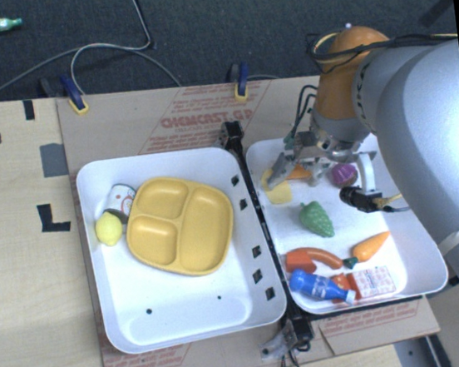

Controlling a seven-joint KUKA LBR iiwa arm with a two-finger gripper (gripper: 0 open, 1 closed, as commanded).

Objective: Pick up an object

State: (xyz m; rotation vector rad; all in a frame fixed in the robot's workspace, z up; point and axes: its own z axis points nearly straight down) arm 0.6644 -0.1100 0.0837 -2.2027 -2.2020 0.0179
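We see the gripper low in the right bin, at its far left corner, just above a yellow piece; fingers' state we cannot tell. Green vegetable lies nearby.

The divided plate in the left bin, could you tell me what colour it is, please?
Plain yellow; the divided plate shows clearly in the camera view.

Two white bins, one yellow tray, one blue bottle, two clamps.
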